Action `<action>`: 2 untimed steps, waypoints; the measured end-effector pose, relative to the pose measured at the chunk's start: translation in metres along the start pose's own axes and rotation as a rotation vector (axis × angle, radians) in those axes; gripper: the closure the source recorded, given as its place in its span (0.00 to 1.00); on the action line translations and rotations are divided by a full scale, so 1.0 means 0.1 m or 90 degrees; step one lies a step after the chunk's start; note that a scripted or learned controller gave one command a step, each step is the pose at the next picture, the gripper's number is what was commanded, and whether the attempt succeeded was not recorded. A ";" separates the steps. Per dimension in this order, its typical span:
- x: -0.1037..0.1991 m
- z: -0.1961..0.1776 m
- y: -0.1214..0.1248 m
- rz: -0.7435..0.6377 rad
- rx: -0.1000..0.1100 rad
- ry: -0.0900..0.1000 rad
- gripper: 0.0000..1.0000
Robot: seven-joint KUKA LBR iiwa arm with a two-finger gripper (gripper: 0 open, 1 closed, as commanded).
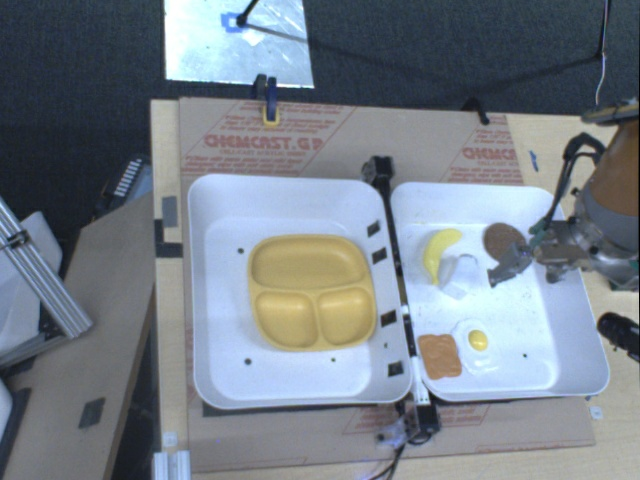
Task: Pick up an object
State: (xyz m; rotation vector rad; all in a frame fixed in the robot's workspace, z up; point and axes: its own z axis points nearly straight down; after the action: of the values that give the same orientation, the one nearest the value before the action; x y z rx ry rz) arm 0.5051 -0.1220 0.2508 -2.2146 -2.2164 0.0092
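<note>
White bins sit side by side on the bench (330,128): the left bin (215,268) carries a yellow tray (305,290) with three compartments, and the right bin (570,348) has the loose items. You see a banana (440,250) near its upper left, a pale clear piece (460,275) just beside it, a brown disc (502,236) near the top, a toast slice (439,356) at the lower left and a fried egg (478,342) right next to it. The arm (610,208) reaches in from the right, and the gripper (508,265) hangs over the right bin between the disc and the pale piece. You can't tell from here whether the jaws are wide or narrow, and nothing shows between them. Call this the approach step, nothing picked yet. Likely target is the pale piece or the disc, both close by. Next move calls for lining up over one item, dropping down, then closing on it. Flat things like the disc may slip.
</note>
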 end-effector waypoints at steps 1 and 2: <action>0.00 -0.06 0.02 -0.002 -0.008 -0.001 0.00; 0.05 0.53 -0.04 0.000 -0.005 -0.001 0.00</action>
State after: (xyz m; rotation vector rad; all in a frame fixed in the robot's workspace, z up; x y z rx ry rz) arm 0.5007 -0.1168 0.1983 -2.2182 -2.2212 0.0017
